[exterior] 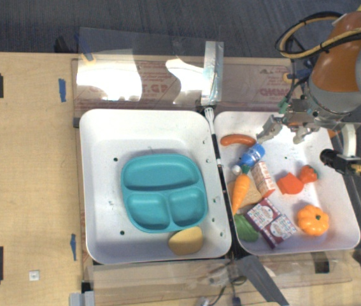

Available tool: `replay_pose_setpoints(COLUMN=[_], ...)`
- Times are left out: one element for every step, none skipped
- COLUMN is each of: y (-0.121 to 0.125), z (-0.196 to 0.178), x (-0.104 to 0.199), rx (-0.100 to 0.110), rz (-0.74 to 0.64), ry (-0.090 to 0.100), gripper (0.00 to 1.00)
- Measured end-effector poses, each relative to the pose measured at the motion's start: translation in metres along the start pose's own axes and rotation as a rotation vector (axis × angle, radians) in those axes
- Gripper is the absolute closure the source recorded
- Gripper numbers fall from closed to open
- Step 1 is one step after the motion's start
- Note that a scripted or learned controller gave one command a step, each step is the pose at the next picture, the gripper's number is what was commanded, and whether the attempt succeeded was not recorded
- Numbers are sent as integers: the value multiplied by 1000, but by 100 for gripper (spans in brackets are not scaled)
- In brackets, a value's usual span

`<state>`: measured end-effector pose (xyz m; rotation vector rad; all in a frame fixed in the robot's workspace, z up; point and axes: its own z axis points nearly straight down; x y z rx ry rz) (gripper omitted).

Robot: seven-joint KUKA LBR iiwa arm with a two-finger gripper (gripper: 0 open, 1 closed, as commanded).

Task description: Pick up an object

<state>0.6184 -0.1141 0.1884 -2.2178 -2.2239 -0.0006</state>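
My gripper [286, 132] hangs over the back of the right bin [346, 199], open, with nothing between its fingers. Just left of it lies an orange-red sausage [237, 139]. Below that sit a small bottle with a blue cap [251, 156], a carrot [240, 187] and a striped snack pack [263, 178]. In front of the gripper lie two orange-red toy pieces [290, 183] [308, 173]. An orange pumpkin [312, 219], a purple box [270, 222] and a green piece [245, 228] sit along the near side.
The left bin [97, 171] holds a teal divided plate [163, 192] and a yellow lump [186, 240] at its near edge. A clear plastic sheet [148, 75] stands behind the bins. Cables [307, 30] loop over the arm's orange band at the upper right.
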Motion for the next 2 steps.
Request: replay_pose_setpoints(y=[-31,-71], z=[100,101], x=[4,-38], rx=[-8,-4], rz=[20,-45], ry=[-1,-3], gripper=[0,0])
